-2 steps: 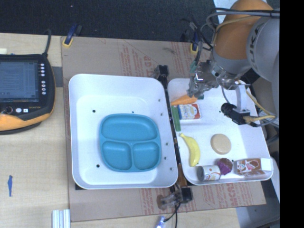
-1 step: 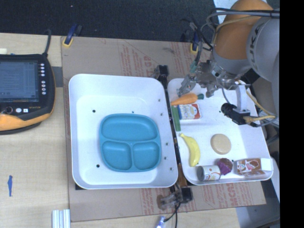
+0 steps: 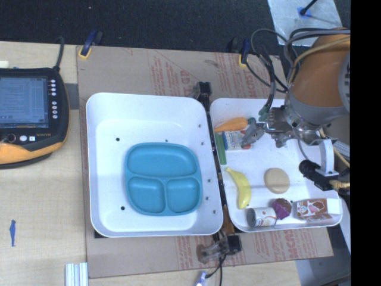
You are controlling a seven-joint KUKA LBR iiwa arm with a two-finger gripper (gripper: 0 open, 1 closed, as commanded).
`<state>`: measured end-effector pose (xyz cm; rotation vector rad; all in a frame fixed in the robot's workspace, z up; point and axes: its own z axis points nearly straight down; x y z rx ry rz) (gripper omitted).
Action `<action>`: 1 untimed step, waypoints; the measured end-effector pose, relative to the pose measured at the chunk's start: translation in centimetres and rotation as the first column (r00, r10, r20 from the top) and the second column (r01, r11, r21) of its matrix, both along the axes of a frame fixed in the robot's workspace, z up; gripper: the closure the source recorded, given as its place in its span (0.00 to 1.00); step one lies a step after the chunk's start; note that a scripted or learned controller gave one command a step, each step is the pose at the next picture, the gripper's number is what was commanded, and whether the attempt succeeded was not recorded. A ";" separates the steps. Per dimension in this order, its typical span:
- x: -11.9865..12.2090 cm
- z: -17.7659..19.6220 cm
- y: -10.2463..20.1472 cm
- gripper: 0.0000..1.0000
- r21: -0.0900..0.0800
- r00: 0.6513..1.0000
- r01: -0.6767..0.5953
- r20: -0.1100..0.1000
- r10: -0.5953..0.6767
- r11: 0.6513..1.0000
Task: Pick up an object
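Black and orange, a control pendant [image 3: 27, 115] lies at the far left of the bench. Next comes the left bin [image 3: 101, 159], holding a blue divided tray [image 3: 162, 178]. In the right bin [image 3: 235, 219] lie a carrot [image 3: 231, 124], a green packet [image 3: 229, 142], a banana [image 3: 240, 187], a can [image 3: 261, 217], a purple fruit [image 3: 282, 208], a tan round bun [image 3: 277, 180] and a small carton [image 3: 312, 208]. The gripper [image 3: 257, 130] hangs over the packet near the carrot; I cannot tell how its claw stands.
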<state>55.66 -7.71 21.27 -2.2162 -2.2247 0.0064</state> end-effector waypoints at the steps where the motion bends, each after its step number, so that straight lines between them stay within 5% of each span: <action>1: -2.2 -5.9 -1.5 0.00 0.000 1.000 -0.001 0.000 0.001 1.000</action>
